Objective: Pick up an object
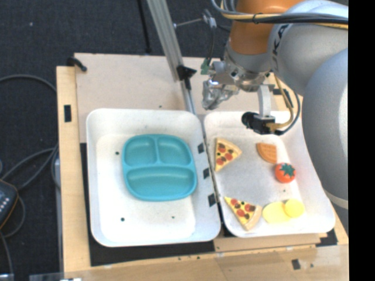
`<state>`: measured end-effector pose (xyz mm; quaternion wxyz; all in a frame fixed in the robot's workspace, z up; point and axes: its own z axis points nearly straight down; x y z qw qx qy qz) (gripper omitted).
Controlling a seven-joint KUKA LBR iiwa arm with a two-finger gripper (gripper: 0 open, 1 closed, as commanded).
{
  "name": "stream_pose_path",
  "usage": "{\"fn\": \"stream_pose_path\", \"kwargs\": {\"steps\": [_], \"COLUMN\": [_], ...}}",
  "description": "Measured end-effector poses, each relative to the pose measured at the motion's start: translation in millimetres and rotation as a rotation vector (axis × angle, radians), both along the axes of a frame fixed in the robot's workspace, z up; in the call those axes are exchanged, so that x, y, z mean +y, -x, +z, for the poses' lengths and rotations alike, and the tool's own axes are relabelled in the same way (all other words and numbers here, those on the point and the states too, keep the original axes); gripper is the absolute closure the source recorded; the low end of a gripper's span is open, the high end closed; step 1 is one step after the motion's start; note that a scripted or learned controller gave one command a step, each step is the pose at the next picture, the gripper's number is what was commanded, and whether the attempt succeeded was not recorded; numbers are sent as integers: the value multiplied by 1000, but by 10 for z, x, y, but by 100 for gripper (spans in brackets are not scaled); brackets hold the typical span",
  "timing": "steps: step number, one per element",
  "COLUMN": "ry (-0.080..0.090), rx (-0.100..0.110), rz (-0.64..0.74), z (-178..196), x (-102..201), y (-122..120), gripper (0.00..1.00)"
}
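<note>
I am looking down on two white bins side by side. The left bin is holding a teal divided plate. The right bin is holding toy food: two pizza slices, a biscuit, a tomato and a lemon. The gripper is hanging over the far rim between the bins, carrying nothing that I can see (I cannot tell how it is set). My worry: it is sitting well apart from every piece, so descending here would be striking the rim. The flat slices could also be slipping out of a pinch.
</note>
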<state>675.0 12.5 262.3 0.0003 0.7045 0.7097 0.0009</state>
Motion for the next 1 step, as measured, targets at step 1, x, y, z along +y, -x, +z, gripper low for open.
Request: {"fn": "stream_pose_path", "kwargs": {"steps": [1], "ry": [0], "rx": [3], "rz": [0], "z": [-145], "x": [501], "y": [107], "gripper": [100]}}
